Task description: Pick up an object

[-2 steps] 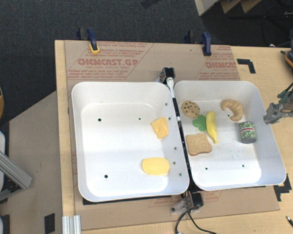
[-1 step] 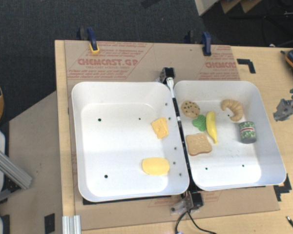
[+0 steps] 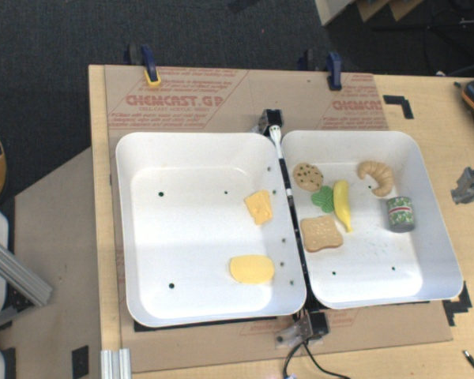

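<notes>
The left bin [image 3: 142, 212] holds a yellow cheese wedge [image 3: 258, 208] near its right wall and a flat yellow oval piece [image 3: 252, 269] below it. In the right bin [image 3: 411, 279] lie a round cookie [image 3: 307, 176], a green leafy piece [image 3: 324, 199], a yellow banana [image 3: 342, 204], a toast slice [image 3: 321, 233], a tan croissant [image 3: 378, 177] and a small green-labelled can [image 3: 400, 213]. The banana touches the green piece.
Both bins sit on a brown cardboard sheet [image 3: 182, 97] held by blue clamps [image 3: 150, 65] at the back. A small grey object [image 3: 466, 186] lies on the bench just right of the right bin. Cables [image 3: 308, 334] run at the front between the bins.
</notes>
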